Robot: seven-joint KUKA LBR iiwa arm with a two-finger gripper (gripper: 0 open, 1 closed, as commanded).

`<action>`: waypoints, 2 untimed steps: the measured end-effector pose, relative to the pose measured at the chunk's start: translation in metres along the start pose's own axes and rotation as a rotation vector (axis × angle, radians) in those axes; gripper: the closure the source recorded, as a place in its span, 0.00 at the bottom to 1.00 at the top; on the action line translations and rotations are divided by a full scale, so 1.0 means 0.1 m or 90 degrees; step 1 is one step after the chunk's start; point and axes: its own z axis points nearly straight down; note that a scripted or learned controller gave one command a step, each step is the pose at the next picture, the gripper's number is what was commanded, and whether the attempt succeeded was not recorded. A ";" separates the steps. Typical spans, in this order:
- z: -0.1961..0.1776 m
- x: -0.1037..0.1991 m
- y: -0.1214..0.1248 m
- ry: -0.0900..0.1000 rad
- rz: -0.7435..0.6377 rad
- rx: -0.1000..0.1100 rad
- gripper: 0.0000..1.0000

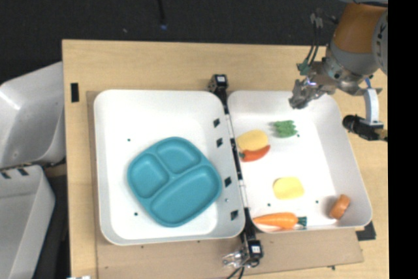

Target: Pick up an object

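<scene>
Starting at your left, you are looking at the left shallow white bin (pixel 104 140), and one thing is lying in it: a single teal plastic plate with three compartments (pixel 173 181), sitting a little toward the near side with its largest compartment facing the near right corner.

Moving across the black clips along the shared wall, you are coming to the right shallow white bin (pixel 349 153), which is holding five small toy foods (count them as you go). One yellow-and-orange rounded piece (pixel 253 144) is resting just beside the dividing wall, its yellow half on top and its orange half toward you. One orange toy carrot with a green stub (pixel 279 221) is lying against the near wall, its long axis running left to right, with the green end pointing right. One pale yellow lumpy piece (pixel 288 188) is sitting near the middle of the bin, slightly wider than deep. One small green leafy piece (pixel 284 129) is lying toward the far side, well apart from the carrot. One small orange chunk (pixel 339 206) is tucked in the near right corner, tilted, its long axis running from near left to far right.

At your far right, the grey two-finger gripper (pixel 300 98) is hanging over the bin's far edge, above the green piece and apart from it. You cannot tell from here whether it is spread or closed; nothing is showing between its tips.
</scene>
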 end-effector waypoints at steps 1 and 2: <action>-0.65 0.01 0.04 0.000 0.000 -0.001 1.00; -0.47 0.46 -0.17 0.001 -0.001 0.004 1.00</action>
